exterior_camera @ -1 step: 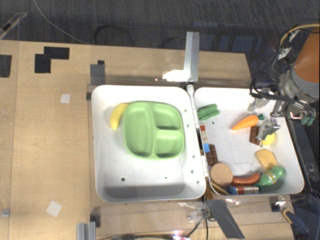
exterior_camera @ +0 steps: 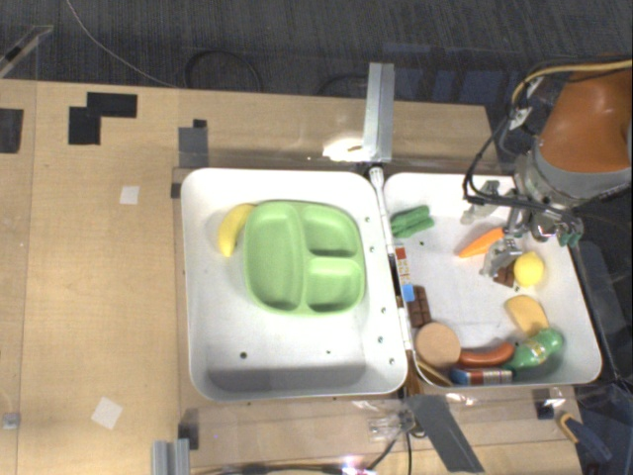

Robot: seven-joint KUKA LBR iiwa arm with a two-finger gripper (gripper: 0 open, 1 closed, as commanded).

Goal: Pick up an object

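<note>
Near edge of the pale wooden counter (exterior_camera: 89, 295): two shallow white bins side by side.

Right white bin (exterior_camera: 445, 285), front corner: round tan disc-shaped toy (exterior_camera: 437, 343) by the divider, with a red sausage-shaped toy (exterior_camera: 487, 353) just beside it to the right. A small blue and grey piece (exterior_camera: 482, 375) lay under the sausage, at the front wall. A green rounded toy (exterior_camera: 539, 349) sat at the sausage's right end, touching or nearly so. Just behind that, a yellow-orange oblong block (exterior_camera: 526, 314).

Along the divider, a dark brown chocolate-bar piece (exterior_camera: 417, 306) with a thin red-and-white strip (exterior_camera: 402, 262) behind it.

Mid-bin, right side: the end effector (exterior_camera: 506, 255) was down near a small yellow round lemon-like toy (exterior_camera: 529, 270) and a small dark brown piece (exterior_camera: 505, 276). Finger state could not be told, too small and cluttered. Nothing visibly between the fingers. An orange carrot-shaped toy (exterior_camera: 481, 242) lay just left of the end effector, tilted. Further back, a green oblong block (exterior_camera: 410, 221) near the divider.

Left white bin (exterior_camera: 218, 354): a light green sectioned plastic tray (exterior_camera: 302, 255) sat in the back half, with a yellow banana toy (exterior_camera: 232, 229) touching its left edge.

Far right: the arm's grey wrist with an orange band (exterior_camera: 588, 132) and black cables. Behind the bins, an upright grey metal post (exterior_camera: 379, 112).
</note>
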